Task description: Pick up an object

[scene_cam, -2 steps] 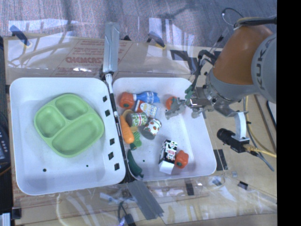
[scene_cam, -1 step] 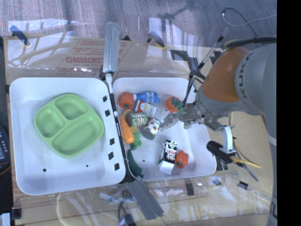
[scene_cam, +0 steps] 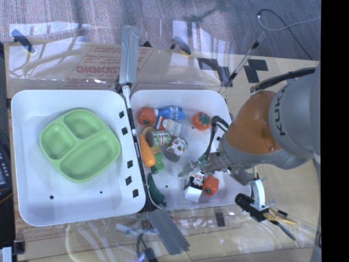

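Two shallow white bins are seen side by side: the left bin (scene_cam: pixel 32 201) carries a single pale green three-compartment plastic plate (scene_cam: pixel 80 144), laid flat toward its nine o'clock side, while the right bin (scene_cam: pixel 215 100) carries the whole clutter of pickable toys. The grey arm with the orange band (scene_cam: pixel 256 132) is brought in from three o'clock, and its two-finger gripper (scene_cam: pixel 203 168) is lowered over the bin's five o'clock corner, presumably because a loose cluster lies there. A small red round toy (scene_cam: pixel 210 185) and a white block-like piece (scene_cam: pixel 192 193) are seen just beside the gripper, toward six o'clock. Whether the gripper is spread or pressed together cannot be told, since it is blurred into the clutter. Counted across the bin: three red-orange round toys are made out, one at eleven o'clock (scene_cam: pixel 146 116), one at one o'clock (scene_cam: pixel 200 120); one orange carrot-shaped toy (scene_cam: pixel 147 152); one blue-and-white packet (scene_cam: pixel 170 113); one dark green piece (scene_cam: pixel 154 192) at seven o'clock. Nothing is judged lifted yet.
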Robot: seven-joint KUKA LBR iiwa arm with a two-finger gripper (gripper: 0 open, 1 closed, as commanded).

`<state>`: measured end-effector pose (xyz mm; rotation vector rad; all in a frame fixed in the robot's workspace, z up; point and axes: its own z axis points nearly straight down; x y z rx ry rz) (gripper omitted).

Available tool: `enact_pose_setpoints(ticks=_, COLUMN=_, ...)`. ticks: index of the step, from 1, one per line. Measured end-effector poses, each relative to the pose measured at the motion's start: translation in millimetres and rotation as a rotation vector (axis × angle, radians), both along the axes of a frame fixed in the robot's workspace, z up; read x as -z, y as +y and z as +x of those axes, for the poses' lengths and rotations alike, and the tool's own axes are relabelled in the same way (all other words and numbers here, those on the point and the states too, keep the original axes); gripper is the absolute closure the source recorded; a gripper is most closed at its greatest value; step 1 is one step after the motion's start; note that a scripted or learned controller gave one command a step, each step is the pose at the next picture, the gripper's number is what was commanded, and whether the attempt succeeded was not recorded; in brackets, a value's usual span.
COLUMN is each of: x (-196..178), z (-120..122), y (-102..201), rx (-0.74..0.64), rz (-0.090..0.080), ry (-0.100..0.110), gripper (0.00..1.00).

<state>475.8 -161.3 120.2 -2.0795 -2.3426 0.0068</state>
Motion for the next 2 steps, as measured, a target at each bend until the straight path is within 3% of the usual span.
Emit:
enact_pose_setpoints(ticks=1, x=-5.8, z=0.3, y=-0.3, rx=-0.006, rz=0.001, ry=0.006, gripper=1.00)
enact_pose_setpoints(ticks=2, x=-161.8, z=3.0, y=50.3, rx=0.269, rz=-0.005, ry=-0.004, gripper=1.00)
